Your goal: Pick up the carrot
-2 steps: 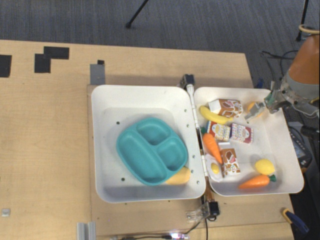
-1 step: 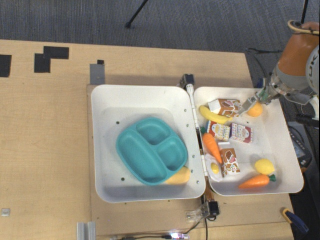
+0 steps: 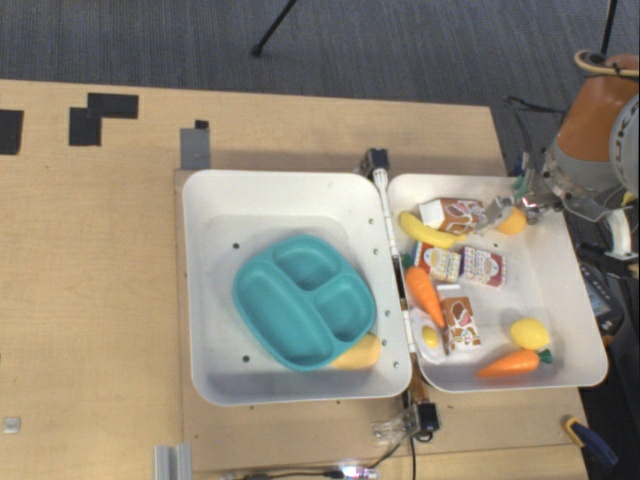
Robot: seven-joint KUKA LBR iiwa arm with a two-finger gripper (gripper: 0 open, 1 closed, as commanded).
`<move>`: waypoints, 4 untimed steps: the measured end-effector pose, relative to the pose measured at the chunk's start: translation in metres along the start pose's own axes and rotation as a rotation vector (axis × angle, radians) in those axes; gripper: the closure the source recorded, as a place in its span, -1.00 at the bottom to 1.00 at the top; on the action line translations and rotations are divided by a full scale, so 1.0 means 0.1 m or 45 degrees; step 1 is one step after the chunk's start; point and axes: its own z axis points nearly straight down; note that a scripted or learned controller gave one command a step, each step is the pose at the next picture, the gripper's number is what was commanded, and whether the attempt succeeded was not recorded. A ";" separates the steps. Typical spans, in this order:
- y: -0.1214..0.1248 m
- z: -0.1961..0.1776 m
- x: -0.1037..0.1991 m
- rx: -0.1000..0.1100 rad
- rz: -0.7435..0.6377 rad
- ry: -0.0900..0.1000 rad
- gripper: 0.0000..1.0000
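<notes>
Nothing is picked up yet: my claw (image 3: 503, 211), whose grip I cannot tell, hovers at the right bin's (image 3: 590, 308) far edge, well apart from the carrot (image 3: 423, 294) lying by the divider.

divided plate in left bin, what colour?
Teal, the divided plate, seen in the camera view.

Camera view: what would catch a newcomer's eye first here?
The turquoise divided plate lying in the left bin stands out most. Next comes the right bin, crowded with toy food: a banana, two carrots, a lemon and small cartons. The hand sits at that bin's far right corner.
</notes>
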 end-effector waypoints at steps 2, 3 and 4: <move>0.04 -0.28 0.45 0.001 0.618 -0.001 -1.00; 0.04 -0.28 0.45 0.001 0.617 -0.001 -1.00; -0.03 0.11 0.10 0.052 0.591 0.014 -1.00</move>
